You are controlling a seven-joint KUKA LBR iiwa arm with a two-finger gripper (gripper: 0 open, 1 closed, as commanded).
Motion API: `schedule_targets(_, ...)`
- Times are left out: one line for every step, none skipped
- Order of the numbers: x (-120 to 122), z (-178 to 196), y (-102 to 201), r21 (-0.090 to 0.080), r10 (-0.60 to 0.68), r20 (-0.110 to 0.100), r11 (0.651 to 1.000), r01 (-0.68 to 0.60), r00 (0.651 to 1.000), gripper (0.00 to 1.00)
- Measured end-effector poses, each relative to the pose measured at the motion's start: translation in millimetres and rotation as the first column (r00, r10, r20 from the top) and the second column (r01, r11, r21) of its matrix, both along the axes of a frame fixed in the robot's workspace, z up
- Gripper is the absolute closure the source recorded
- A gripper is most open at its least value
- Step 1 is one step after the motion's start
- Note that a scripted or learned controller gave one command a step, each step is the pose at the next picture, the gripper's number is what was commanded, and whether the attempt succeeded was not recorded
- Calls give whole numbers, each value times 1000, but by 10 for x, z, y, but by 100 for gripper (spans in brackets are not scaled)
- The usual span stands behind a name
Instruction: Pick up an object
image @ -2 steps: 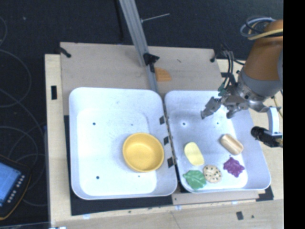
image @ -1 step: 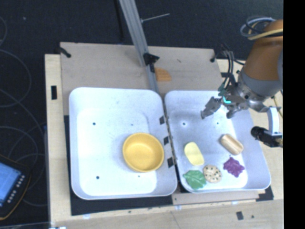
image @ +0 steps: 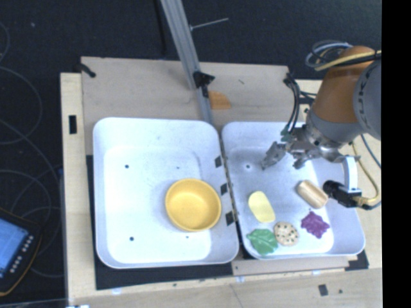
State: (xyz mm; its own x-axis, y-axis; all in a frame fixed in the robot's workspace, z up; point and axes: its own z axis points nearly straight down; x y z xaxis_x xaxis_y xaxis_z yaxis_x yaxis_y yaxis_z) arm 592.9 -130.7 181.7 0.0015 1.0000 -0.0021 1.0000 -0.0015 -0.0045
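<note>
Reaching in from the desk's right edge: grey arm (image: 343, 101), jaws (image: 285, 156) hanging spread and pinching nothing over the upper middle of the right bin (image: 239, 140). Lying along that bin's near edge (all apart from the jaws): yellow soap-like block (image: 261, 206), green leaf piece (image: 262, 240), speckled cookie (image: 286, 233), purple grape cluster (image: 314, 224), tan cylinder (image: 311, 193) nearer the right wall. Sitting in the left bin (image: 122, 140), toward its near right corner: yellow bowl (image: 192, 204).
</note>
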Motion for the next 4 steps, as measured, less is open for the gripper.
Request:
schedule_targets(-40,-632,-36,0,1,-1,1000,-1,1000,0)
schedule_targets(-42,-817,-54,-1,-1,3,1000,1,1000,0)
schedule_targets(-30,-695,-58,1,-6,8,1000,6,1000,100)
schedule_targets(-45,-247,-30,1,0,11,1000,0,1000,100)
